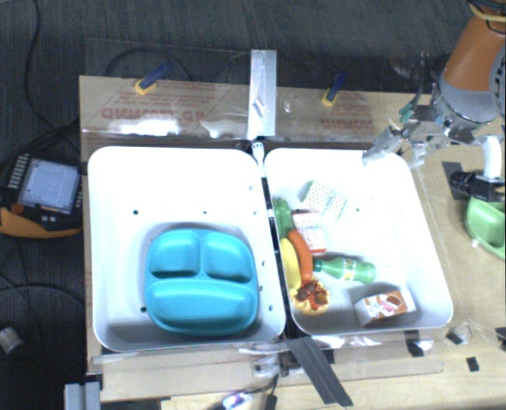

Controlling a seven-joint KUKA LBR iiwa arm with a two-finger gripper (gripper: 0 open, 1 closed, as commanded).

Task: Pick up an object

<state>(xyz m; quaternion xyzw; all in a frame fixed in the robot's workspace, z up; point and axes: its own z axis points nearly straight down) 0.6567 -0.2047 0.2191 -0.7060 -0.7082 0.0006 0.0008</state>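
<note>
I am watching grey two-finger tool [396,140] hovering at right white bin's [424,229] far corner, finger state unclear; green plastic bottle [345,270] lying near-left of tool, long axis crosswise.

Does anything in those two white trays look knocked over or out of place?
Mostly no. The green bottle lies on its side in the right tray, jumbled with toy food against the divider. The blue plate sits flat in the left tray.
</note>
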